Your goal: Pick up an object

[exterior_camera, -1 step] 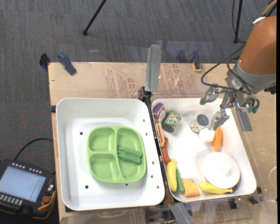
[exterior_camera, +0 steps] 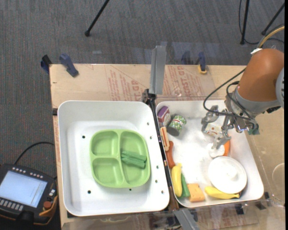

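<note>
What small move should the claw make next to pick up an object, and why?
Probably lower the claw a little. It hangs in the right bin just over a small white piece and the orange carrot, beside the white plate, and I see nothing held between its fingers.

Even, bright overhead light; the white bins (exterior_camera: 110, 114) glare slightly, nearly washed out. Shadows beneath objects are soft. Focus is fair throughout, with mild graininess on the carpet (exterior_camera: 48, 28).
</note>
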